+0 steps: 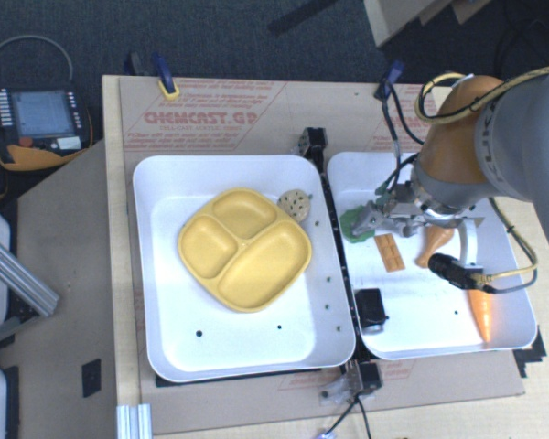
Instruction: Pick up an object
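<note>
My gripper (387, 216) hangs low over the left part of the right bin (421, 337), under the arm's orange band. Just to its left, a small green object (352, 224) lies against the bin's left wall, touching or almost touching the gripper. A flat orange-brown bar (391, 251) lies just below the gripper. An orange wedge (436, 243) sits partly under the wrist. At the bin's right edge lies a carrot (482, 314), and a black block (371, 306) rests near the front left corner.
The left bin (165, 337) holds a yellow divided plate (245, 248) with a speckled cookie (295, 204) at its upper right rim. A black cable and plug (457, 273) hang from the arm over the right bin.
</note>
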You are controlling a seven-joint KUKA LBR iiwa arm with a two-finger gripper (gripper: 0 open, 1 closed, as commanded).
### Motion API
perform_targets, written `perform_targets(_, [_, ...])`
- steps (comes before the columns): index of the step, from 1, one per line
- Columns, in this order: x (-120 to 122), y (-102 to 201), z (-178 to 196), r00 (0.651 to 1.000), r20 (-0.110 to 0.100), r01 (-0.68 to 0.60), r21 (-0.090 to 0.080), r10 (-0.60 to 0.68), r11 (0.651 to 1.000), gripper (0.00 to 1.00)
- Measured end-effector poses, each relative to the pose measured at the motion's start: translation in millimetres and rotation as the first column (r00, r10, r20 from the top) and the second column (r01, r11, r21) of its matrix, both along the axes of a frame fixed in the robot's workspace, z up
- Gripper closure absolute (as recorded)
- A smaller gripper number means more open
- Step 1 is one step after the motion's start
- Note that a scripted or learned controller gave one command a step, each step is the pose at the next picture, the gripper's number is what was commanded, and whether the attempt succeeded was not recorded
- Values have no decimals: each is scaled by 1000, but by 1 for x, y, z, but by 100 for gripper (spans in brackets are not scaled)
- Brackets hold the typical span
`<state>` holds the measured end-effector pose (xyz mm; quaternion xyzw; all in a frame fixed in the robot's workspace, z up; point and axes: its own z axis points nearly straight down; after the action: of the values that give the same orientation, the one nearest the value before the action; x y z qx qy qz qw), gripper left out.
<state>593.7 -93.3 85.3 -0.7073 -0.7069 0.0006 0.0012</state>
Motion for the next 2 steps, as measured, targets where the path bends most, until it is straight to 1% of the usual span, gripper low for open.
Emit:
perform_targets(1, [2,1,12,1000,7,0,1,0,1000,100])
perform_targets(2, [5,-2,76,1000,7,-1,-2,1,1000,100])
